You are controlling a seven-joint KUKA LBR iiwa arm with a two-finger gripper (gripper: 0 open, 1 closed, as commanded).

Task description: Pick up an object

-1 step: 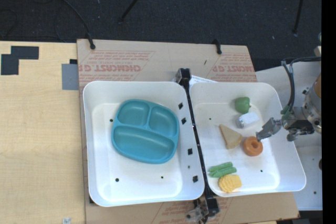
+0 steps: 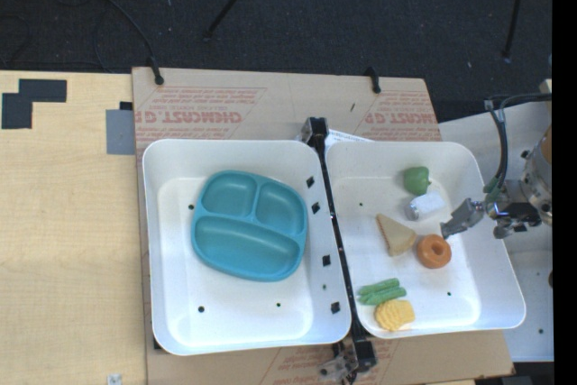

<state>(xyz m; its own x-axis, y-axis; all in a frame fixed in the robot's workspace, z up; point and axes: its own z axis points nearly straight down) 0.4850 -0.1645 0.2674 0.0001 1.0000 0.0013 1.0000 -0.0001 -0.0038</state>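
Observation:
The right bin (image 2: pixel 491 302) holds several toy foods. A green pepper (image 2: pixel 416 179) lies at the back, with a small white and grey cylinder (image 2: pixel 425 206) just in front of it. Below those are a tan wedge (image 2: pixel 395 234) and an orange ring (image 2: pixel 434 252). Green beans (image 2: pixel 380 291) and a yellow corn piece (image 2: pixel 394 315) lie near the front. My gripper (image 2: pixel 462 219) reaches in over the bin's right side, just right of the cylinder and above the orange ring. I see nothing held in it.
The left bin (image 2: pixel 171 302) carries a teal divided plate (image 2: pixel 250 225). A black divider with clips (image 2: pixel 328 239) runs between the bins. Both bins rest on cardboard (image 2: pixel 270 108). The arm's wrist and cables (image 2: pixel 523 194) stand past the right bin's right wall.

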